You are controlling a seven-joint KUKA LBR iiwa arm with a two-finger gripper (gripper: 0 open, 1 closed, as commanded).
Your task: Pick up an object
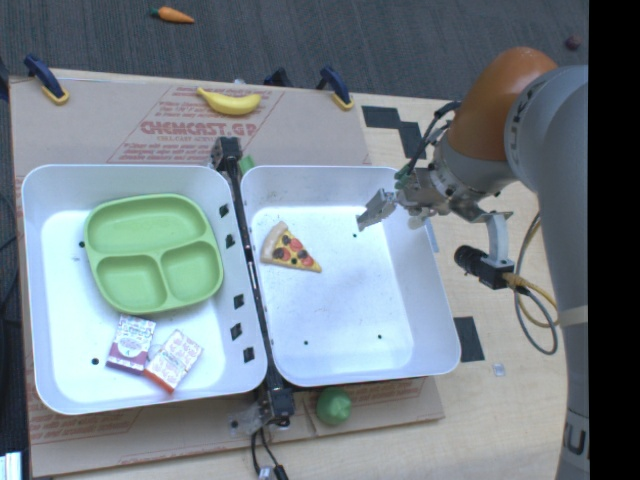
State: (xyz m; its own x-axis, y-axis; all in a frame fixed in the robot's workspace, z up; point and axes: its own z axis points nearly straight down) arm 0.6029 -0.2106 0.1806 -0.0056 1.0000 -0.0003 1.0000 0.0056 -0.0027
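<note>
The pizza slice [290,249] lies flat in the right bin [430,308], near its upper left corner, close to the divider between the two bins. It looks like a small toy: light, stiff, thin and probably smooth, so it may slide on the white floor. The best hold is likely across its narrow width, near the crust edge. The pincer [378,211] hangs over the bin's upper right, grasping nothing; whether it is released or clenched I cannot tell.

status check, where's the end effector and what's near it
End effector over right bin, upper right, nothing held. Pizza slice lies apart to its left on the bin floor. Nothing between them.
</note>
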